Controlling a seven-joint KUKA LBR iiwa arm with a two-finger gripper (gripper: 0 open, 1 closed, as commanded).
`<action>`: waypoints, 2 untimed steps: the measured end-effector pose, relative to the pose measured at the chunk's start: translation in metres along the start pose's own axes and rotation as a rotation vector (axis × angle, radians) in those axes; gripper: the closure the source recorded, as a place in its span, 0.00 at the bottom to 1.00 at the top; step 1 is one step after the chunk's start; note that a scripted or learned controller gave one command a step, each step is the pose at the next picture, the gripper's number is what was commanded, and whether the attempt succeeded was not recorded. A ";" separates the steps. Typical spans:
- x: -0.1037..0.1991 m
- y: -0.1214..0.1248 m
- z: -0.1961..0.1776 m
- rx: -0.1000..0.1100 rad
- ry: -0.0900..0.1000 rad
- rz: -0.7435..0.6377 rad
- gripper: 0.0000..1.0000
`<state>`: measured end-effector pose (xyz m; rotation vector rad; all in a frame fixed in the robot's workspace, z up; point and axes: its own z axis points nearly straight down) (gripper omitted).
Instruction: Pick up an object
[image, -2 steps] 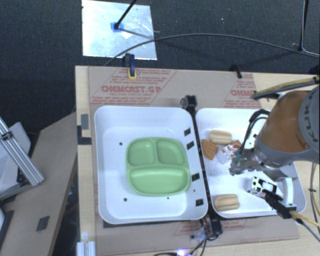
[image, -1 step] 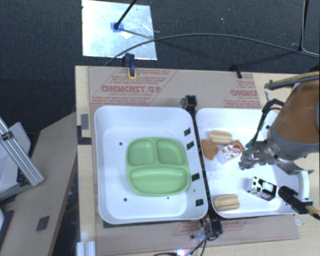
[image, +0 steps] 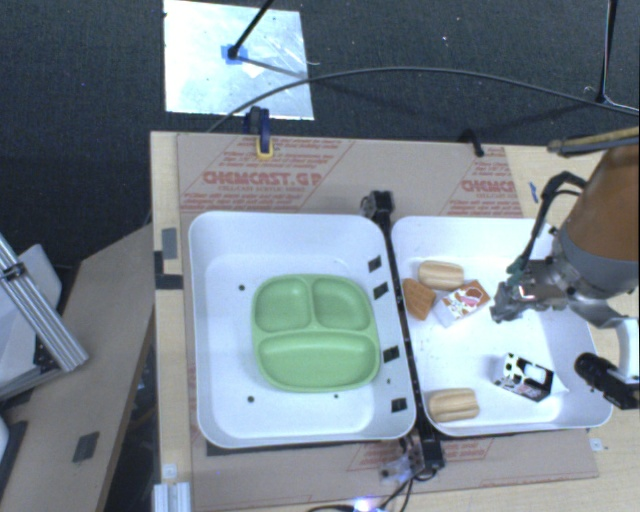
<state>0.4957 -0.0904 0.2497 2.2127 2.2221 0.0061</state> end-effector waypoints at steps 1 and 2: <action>0.058 0.008 -0.003 0.005 0.003 -0.006 1.00; 0.102 0.015 0.006 0.006 0.003 -0.005 1.00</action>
